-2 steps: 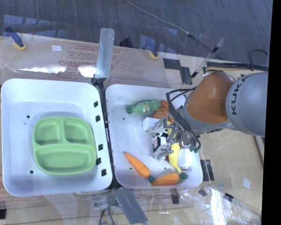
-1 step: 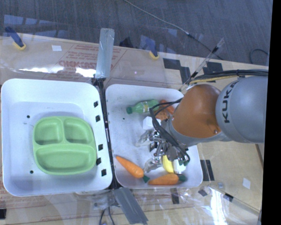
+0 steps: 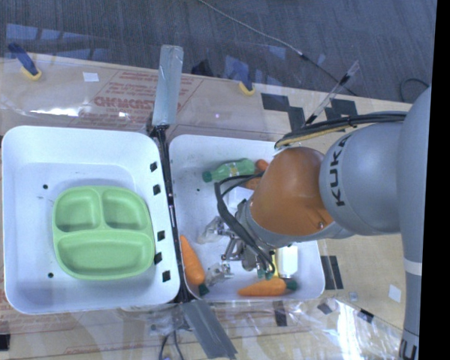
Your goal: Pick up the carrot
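Bench: two shallow white bins side by side, a grey divider strip running between them.
Left bin (image 3: 13, 202): holds a light green divided plate (image 3: 102, 233) with three compartments, lying flat near the bin's middle.
Right bin (image 3: 189, 155): holds the arm's working end and several small items.
Arm (image 3: 368, 183): grey, with an orange band (image 3: 288, 190) above the wrist, reaching in from the right over the right bin.
Gripper (image 3: 232, 251): metallic, low in the right bin, pointing toward the bin's lower left; whether it is open or closed cannot be told, and nothing can be seen held in it.
Carrot (image 3: 191, 262): orange, lying along the right bin's left wall near the lower corner, just beside the gripper's tip.
Second carrot (image 3: 264, 287): orange with a green end, lying along the right bin's lower edge, below the wrist.
Green bottle (image 3: 229, 170): lying on its side near the bin's upper wall, partly hidden by the orange band.
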